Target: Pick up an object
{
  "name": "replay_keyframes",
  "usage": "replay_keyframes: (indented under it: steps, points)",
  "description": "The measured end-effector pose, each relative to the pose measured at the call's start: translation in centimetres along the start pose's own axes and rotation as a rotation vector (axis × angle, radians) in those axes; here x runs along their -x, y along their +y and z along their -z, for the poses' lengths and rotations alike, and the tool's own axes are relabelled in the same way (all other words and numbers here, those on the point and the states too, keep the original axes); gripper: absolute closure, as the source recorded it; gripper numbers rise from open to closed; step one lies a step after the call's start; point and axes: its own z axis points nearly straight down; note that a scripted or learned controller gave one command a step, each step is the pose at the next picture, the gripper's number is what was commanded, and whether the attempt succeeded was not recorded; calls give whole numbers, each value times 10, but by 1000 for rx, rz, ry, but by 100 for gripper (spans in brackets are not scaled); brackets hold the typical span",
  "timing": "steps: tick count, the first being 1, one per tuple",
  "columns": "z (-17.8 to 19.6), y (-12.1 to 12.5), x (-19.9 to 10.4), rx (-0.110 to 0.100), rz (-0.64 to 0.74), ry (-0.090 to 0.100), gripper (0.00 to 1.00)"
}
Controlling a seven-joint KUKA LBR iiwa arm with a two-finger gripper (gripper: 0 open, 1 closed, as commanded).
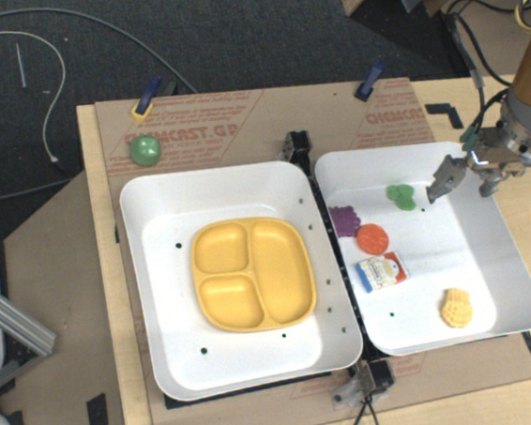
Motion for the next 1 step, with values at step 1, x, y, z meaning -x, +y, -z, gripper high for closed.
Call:
replay_keyframes:
  steps: [1]
  points:
    - [-59, -7, -2, -4, 0, 2, 0]
